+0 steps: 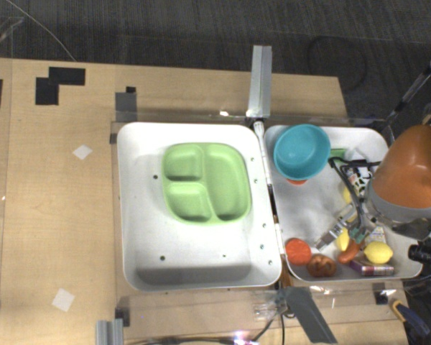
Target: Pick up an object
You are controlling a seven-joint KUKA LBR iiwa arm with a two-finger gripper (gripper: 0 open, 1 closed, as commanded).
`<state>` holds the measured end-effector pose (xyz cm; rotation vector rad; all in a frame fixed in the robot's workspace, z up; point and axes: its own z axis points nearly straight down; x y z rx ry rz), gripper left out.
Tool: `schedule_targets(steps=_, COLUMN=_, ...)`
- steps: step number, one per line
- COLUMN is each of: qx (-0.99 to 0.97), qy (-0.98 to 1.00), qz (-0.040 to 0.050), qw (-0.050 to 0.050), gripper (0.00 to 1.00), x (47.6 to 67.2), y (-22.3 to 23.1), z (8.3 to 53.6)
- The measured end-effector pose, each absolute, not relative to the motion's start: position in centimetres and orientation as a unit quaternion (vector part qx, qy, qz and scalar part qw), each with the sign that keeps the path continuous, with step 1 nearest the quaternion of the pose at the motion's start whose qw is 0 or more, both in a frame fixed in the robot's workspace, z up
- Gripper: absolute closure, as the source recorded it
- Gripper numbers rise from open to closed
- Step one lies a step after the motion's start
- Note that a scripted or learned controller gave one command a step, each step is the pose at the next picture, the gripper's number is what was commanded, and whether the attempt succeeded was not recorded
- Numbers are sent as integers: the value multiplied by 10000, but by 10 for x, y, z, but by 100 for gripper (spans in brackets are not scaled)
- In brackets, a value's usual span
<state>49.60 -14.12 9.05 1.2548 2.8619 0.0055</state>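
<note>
End effector (343, 230) low in the right bin (309, 214) among small objects; finger state unclear

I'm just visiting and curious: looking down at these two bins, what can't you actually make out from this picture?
- Gripper, camera view: too small and cluttered to tell whether it holds anything.
- Small items near the yellow lemon-like piece: overlapping, too small to name.
- Orange thing under the blue bowl: mostly hidden by the bowl.
- Right bin: its far right side is covered by the arm.
</note>
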Motion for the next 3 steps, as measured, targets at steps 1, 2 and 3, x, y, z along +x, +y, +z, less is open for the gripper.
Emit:
schedule_targets(steps=1, qx=4001, qy=9163, qz=27, qw=165, gripper=100, x=501, y=-142, z=104)
schedule_targets(steps=2, qx=4578, qy=8890, qz=25, qw=73, gripper=100, x=490, y=-117, z=219)
schedule_targets(steps=3, qx=4775, qy=8786, qz=20, qw=32, gripper=100, x=511, y=-68, z=224)
